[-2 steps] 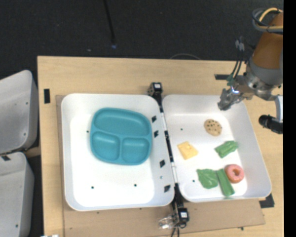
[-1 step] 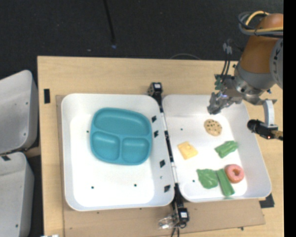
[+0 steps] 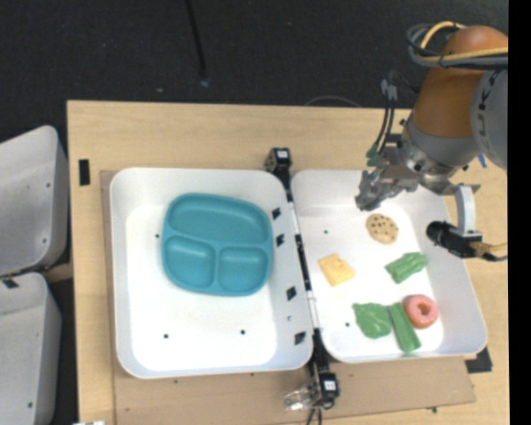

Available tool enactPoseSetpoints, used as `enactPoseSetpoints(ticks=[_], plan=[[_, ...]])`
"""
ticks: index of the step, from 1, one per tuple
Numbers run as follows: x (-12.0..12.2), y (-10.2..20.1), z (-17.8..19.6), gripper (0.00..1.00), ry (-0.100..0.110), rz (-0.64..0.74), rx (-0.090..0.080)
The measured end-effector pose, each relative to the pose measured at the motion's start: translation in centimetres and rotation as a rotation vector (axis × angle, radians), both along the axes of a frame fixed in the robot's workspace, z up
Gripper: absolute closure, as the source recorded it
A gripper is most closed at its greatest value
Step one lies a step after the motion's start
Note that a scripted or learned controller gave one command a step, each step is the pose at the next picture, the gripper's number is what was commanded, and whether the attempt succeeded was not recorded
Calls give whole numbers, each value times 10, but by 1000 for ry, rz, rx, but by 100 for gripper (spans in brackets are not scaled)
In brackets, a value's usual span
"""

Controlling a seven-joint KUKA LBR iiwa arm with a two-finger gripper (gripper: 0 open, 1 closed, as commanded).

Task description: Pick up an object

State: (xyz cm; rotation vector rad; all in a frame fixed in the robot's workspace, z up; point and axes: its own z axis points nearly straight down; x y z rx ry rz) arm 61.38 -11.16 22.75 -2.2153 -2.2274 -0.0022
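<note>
Below gripper, cookie

My grey arm with orange band: cut off at right edge. My dark two-finger gripper: blurred, finger gap unreadable. White plastic panels: cropped at left.

no readable text, labels, brands or numbers, nothing legible on bins, bench or arm
</note>
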Motion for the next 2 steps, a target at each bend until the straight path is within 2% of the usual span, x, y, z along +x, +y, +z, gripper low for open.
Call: enactPoseSetpoints(ticks=[1,2], plan=[[-26,44,-6,100,2,-1,-1],[-46,94,10,100,1,1,1]])
